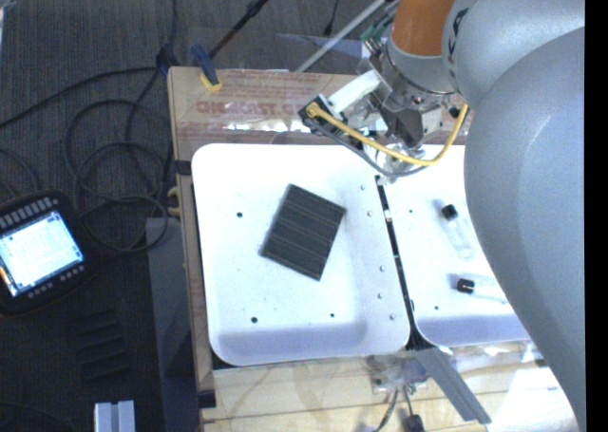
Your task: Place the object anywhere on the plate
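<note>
The grey arm (532,136) hides much of the right bin (446,316); whether the gripper (404,131) is wide or narrow, I cannot tell.

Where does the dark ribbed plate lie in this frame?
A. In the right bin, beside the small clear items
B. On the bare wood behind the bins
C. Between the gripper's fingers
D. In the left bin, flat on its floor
D: the dark ribbed plate lies flat near the middle of the left bin, apart from the gripper, which is above the bins' far edge.
</note>
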`<state>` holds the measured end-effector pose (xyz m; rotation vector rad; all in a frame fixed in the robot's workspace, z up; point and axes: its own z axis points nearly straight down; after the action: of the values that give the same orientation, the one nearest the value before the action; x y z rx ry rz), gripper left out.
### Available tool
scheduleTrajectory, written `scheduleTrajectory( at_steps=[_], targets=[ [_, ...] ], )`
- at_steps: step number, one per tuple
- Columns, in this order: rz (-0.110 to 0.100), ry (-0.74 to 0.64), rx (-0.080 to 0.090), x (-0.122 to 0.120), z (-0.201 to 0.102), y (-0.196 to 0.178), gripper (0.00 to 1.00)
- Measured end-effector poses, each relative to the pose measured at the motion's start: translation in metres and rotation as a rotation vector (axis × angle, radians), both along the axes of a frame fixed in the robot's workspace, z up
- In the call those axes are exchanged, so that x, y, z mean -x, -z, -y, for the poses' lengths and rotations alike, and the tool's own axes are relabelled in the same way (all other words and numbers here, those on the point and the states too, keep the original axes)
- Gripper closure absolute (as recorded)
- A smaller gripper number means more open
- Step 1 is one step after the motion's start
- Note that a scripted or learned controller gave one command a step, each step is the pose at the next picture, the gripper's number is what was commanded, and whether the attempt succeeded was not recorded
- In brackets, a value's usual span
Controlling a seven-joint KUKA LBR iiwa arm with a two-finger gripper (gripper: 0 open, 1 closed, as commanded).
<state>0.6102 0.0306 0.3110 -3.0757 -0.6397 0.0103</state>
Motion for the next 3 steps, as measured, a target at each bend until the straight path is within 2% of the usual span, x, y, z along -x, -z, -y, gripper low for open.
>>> scheduleTrajectory(
  at_steps=[1,2,3],
  targets=[
    [-0.001,0.071,0.004,0.039,0.052,0.039,0.0],
    [-0.002,0.109,0.001,-0.015,-0.054,0.112,0.0],
    [0.0,-0.025,0.004,-0.021,-0.007,-0.021,0.0]
  ],
)
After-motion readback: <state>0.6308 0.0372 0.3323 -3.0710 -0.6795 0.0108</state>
